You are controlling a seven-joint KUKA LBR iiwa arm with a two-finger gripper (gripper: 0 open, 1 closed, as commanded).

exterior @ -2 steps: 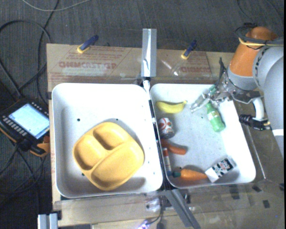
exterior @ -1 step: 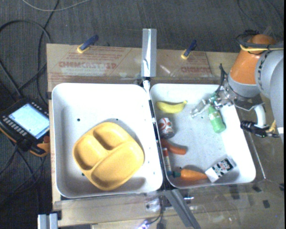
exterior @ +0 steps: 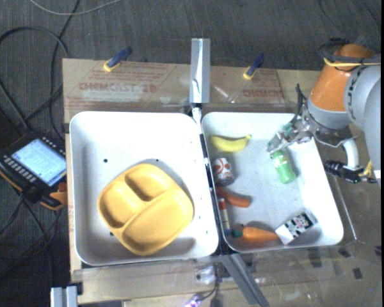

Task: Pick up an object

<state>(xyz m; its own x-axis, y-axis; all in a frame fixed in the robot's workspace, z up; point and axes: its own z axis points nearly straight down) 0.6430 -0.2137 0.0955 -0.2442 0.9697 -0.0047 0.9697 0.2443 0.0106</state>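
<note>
Two shallow white bins sat side by side on the surface [exterior: 83, 88] in the camera view, the left bin [exterior: 89, 139] filling the middle left of the frame and the right bin [exterior: 326, 203] the middle right. A yellow divided plate [exterior: 146, 208] lay in the lower part of the left bin, slightly turned. In the right bin, a yellow banana [exterior: 230, 143] lay near the upper left corner, with a small red and white can [exterior: 222, 169] just below it. Lower down, an orange-red sausage-shaped item [exterior: 237, 199] rested beside the left wall, and an orange carrot [exterior: 258, 235] lay along the bottom wall. A small black and white box [exterior: 297, 226] sat just right of the carrot's end, near the lower right corner. A green bottle [exterior: 283, 167] lay tilted in the upper right part of the bin.

The arm [exterior: 345, 88] reached in from the upper right of the frame, its orange band above the wrist. The hand [exterior: 283, 143] hung over the upper right part of the right bin, right at the top end of the green bottle. Whether its fingers were open or closed could not be told, nor whether they touched the bottle.

A handheld controller with a lit screen [exterior: 32, 165] lay on the floor at the left edge of the frame. Two yellow and blue clamps [exterior: 117, 59] were fixed at the surface's upper edge.
</note>
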